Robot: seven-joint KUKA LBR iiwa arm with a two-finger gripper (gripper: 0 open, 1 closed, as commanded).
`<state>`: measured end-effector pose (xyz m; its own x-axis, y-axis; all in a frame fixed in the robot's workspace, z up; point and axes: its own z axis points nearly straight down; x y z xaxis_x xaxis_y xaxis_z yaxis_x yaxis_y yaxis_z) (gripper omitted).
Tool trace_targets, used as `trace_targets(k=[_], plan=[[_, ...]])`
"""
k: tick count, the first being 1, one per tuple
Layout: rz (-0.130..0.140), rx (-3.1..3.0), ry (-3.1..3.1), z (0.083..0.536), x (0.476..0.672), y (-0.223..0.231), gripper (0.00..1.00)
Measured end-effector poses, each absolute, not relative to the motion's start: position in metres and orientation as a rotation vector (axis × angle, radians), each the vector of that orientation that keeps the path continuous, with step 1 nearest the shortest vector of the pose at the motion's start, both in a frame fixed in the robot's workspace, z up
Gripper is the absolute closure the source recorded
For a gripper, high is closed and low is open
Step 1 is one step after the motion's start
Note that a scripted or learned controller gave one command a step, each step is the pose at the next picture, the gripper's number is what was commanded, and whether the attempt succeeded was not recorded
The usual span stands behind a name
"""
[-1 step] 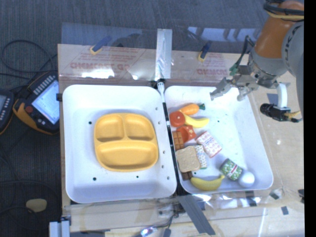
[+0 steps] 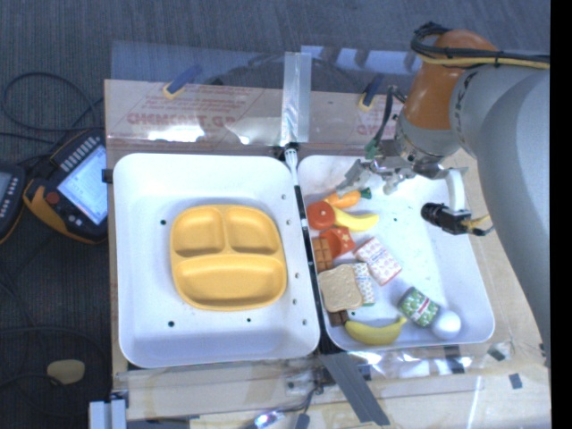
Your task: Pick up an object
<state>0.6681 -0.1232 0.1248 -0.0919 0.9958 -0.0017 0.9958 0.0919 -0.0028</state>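
Nothing had been lifted yet, as far as I could judge: every item in the right bin (image 2: 465, 284) lay on its floor, and my pincer (image 2: 380, 170) hung at that bin's far end, just above the pile's upper edge. Whether my pincer was spread or pressed together I could not tell from this slant; the metal parts under my wrist blurred into one another, and I saw no object caught there. Nearest to me were a small orange piece with a green tip (image 2: 350, 197), a yellow banana (image 2: 357, 221) just beyond it, and a red tomato-like piece (image 2: 321, 214) beside the bin's inner wall. Farther off lay a slice of toast (image 2: 340, 288), a patterned carton (image 2: 380, 261), a second banana (image 2: 374, 331), a green can (image 2: 416, 307) and a white egg (image 2: 446, 323) near the front corner. The left bin (image 2: 143, 329) bore a yellow divided tray (image 2: 229, 256), well apart from my reach. So I reckoned the task was at its start: the approach was made, while the descent, the pinch and the lift all remained. The orange piece looked the likeliest target, though it sat close against its neighbours.
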Motion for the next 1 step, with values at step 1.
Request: trace_targets(k=[1], plan=[[-0.013,-1.970,-2.469,0.1023,0.6752,-0.1111,0.00]])
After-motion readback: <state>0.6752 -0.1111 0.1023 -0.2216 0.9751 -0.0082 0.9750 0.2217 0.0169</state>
